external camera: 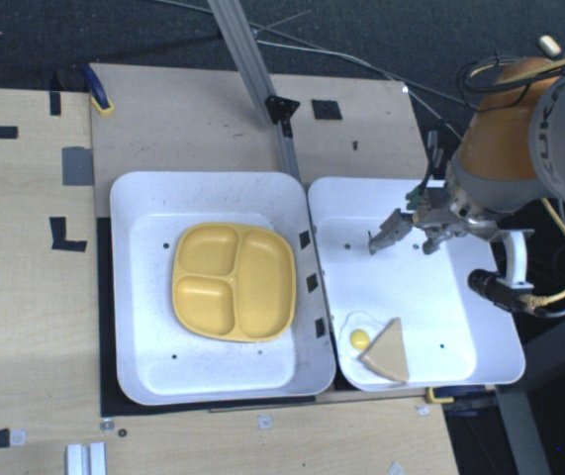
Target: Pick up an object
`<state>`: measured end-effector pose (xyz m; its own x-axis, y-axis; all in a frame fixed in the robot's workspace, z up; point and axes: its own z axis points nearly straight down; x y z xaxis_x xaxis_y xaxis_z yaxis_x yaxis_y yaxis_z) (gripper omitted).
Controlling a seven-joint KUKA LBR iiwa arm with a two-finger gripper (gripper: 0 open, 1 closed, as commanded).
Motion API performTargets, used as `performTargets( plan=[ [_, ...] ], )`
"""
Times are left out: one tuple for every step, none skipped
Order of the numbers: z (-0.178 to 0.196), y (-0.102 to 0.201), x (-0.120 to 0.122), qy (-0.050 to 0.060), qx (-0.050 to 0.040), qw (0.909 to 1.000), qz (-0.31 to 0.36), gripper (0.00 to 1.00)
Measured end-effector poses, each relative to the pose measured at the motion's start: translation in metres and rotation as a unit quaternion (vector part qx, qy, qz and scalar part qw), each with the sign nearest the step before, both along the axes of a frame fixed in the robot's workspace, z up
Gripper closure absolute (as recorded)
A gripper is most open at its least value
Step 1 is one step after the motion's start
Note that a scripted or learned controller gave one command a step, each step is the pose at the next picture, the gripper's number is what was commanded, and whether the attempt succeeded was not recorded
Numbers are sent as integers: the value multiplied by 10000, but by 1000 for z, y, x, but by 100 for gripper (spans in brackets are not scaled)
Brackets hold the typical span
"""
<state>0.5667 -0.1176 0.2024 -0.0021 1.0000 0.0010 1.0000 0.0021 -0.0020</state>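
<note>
At the right of the frame the grey arm with its orange band reaches over the right bin [480,359], its jaws [403,236] spread apart and grasping nothing, hanging above the bin's upper half. Toward the lower middle of that bin lie a tan wedge [388,352] and a small yellow ball [359,340] (touching or nearly so), well apart from the jaws. A yellow divided plate [234,281] sits centred in the left bin [134,364] on the tabletop [25,295].
</note>
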Motion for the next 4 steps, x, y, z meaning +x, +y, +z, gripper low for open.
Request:
performTargets(
  plan=[
    [-48,-7,2,21,-8,10000,-8,0],
    [-108,2,2,26,-3,10000,-4,0],
    [-116,2,3,-13,-13,10000,-5,0],
    [-104,2,5,-39,-18,10000,-1,100]
  ],
)
